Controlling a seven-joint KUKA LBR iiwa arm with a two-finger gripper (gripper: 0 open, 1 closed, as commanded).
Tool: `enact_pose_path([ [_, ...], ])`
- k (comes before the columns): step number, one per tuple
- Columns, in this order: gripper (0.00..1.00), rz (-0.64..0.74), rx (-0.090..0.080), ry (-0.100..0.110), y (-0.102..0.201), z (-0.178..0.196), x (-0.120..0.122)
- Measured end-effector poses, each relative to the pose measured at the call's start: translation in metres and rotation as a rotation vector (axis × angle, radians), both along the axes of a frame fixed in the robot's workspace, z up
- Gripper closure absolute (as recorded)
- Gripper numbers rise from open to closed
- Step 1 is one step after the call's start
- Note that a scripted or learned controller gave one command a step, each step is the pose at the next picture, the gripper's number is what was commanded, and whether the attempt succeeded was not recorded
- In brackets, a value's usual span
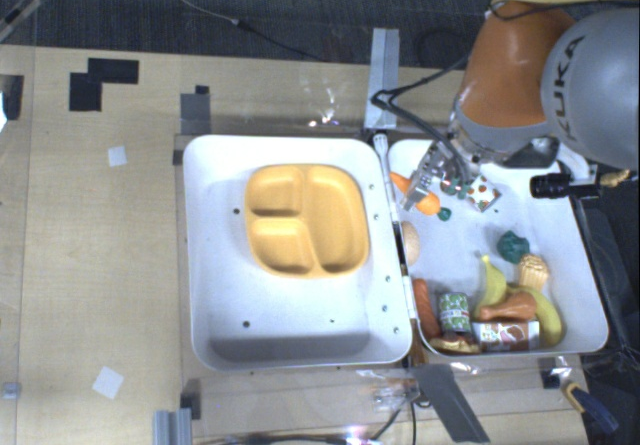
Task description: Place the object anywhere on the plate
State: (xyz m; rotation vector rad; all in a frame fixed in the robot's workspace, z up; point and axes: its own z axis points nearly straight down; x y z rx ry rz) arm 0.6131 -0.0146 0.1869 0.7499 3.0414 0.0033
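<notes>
Nearest the front edge of the worktop (90, 263), the right bin (585, 263) carries a heap of toy food in its front corner: a green-labelled can (454, 312), a red-labelled can (505, 335) lying on its side, a sausage (424, 301) against the bin's left wall, a banana (492, 279) and a drumstick (505, 306) piled together. Just behind that heap sit a corn cob (533, 271) and a dark green lump (513, 246), and a pale egg-like piece (409, 242) rests by the left wall.

In the left bin (215, 263), the yellow plate (305, 219) lies flat around the middle, three compartments showing, well apart from everything in the right bin.

Farther back, near the rear left corner of the right bin, the tool (432, 181) hangs low off the grey and orange arm (545, 73). Its fingers look set fairly narrow, and an orange carrot (423, 201) lies right at their tips; it seems to be touching them, but the metal parts blur together and I could not say whether the carrot is actually pinched between them. A small checked block (484, 195) and a little green bead (444, 214) lie just beside the tool on the bin floor.
</notes>
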Motion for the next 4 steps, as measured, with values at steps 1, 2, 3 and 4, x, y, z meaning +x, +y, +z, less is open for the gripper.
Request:
enact_pose_path([
  [1, 1.0, 0.039, 0.007, -0.002, 0.084, 0.0, 0.015],
  [2, 0.0, 0.033, 0.002, 0.0, 0.078, 0.0, 0.015],
  [3, 0.0, 0.343, -0.002, -0.01, 0.123, -0.08, 0.009],
  [4, 0.0, -0.148, 0.005, 0.0, 0.149, -0.021, -0.029],
])
